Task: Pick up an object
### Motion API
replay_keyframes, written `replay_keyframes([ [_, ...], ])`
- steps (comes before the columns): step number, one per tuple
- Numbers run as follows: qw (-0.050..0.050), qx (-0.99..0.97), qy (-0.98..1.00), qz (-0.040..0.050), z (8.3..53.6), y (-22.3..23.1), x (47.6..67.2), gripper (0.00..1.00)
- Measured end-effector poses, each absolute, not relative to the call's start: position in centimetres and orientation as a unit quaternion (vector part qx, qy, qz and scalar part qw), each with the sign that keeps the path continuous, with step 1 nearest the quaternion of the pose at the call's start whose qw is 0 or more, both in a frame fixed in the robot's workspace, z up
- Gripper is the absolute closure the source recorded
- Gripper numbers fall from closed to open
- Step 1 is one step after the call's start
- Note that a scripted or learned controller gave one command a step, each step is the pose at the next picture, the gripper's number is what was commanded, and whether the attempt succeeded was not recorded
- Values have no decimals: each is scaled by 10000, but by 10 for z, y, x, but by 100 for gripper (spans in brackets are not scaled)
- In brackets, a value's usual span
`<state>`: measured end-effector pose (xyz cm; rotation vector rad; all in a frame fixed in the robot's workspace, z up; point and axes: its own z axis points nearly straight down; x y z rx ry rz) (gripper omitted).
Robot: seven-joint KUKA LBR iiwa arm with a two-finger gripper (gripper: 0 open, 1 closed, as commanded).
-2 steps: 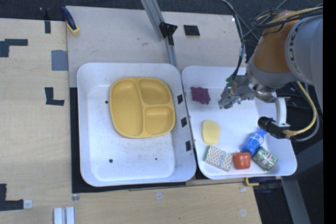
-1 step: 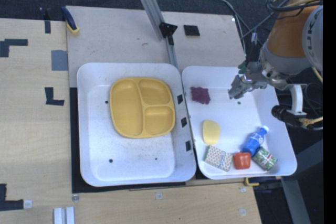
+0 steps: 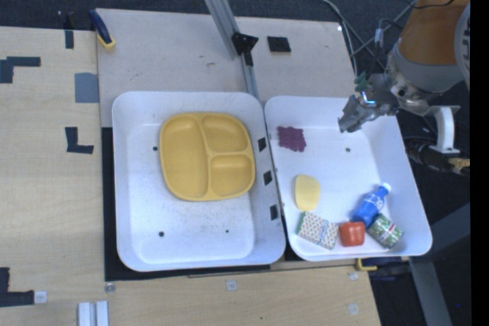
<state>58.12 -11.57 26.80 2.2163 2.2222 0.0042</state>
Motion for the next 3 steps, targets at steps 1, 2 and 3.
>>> replay_keyframes([
  [1,-9,7047,7095,-3,253,-56,589,100],
  [2,-13,7051,7091,-8,244,-7,581,100],
  [3,-12,7050,7093,-13,227,44,585,100],
])
